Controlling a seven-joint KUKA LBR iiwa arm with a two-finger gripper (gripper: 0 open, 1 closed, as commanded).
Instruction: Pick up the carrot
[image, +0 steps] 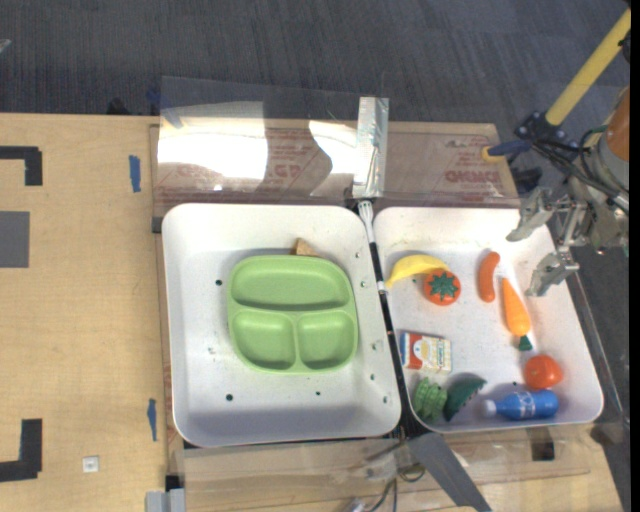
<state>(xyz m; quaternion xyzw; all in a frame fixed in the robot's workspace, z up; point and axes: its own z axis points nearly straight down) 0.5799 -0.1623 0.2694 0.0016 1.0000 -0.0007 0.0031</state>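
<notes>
two bins on the worktop; the carrot (515, 308) lies flat in the right bin (590, 400), tip up-left, green stub toward the tomato (542, 371), just beside the sausage (487, 275). tool (556, 262) hangs above the bin's far right corner, near the carrot but apart from it, holding nothing; can't tell if it's open or closed. likely staged for descent. tight neighbours risk a mis-grab.

I count two white bins (190, 330) before me. One green divided plate (293, 311) lies in the left one. In the right I count one carrot (515, 308), one banana (416, 267), two tomatoes (441, 286), one sausage (487, 275), one small carton (426, 352), one blue bottle (522, 405) and two dark green vegetables (431, 399).
</notes>
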